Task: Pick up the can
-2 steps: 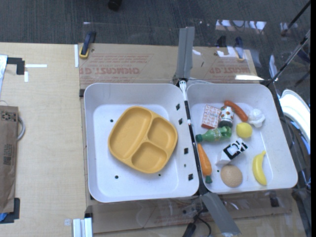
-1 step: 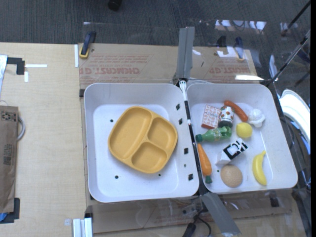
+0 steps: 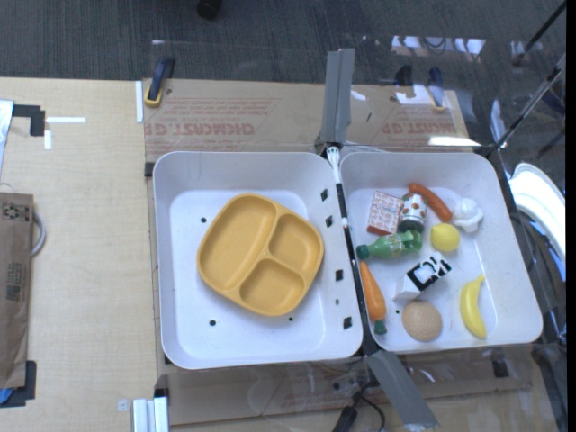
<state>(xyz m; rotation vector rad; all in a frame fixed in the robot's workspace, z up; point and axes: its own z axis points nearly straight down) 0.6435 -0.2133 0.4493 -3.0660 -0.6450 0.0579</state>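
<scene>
The can (image 3: pixel 413 211) is sitting in the right bin (image 3: pixel 500 264), towards the back, seemingly upright, though it is too small to be sure. A red box (image 3: pixel 384 211) is lying just beside it and a green bottle (image 3: pixel 391 247) is lying just in front. A yellow divided plate (image 3: pixel 261 255) is resting in the left bin (image 3: pixel 180 241)

Dark grey carpet floor (image 3: pixel 288 16) runs along the top, a pale wooden surface (image 3: pixel 81 241) fills the left, brown cardboard (image 3: pixel 234 120) lies flat behind the bins
</scene>
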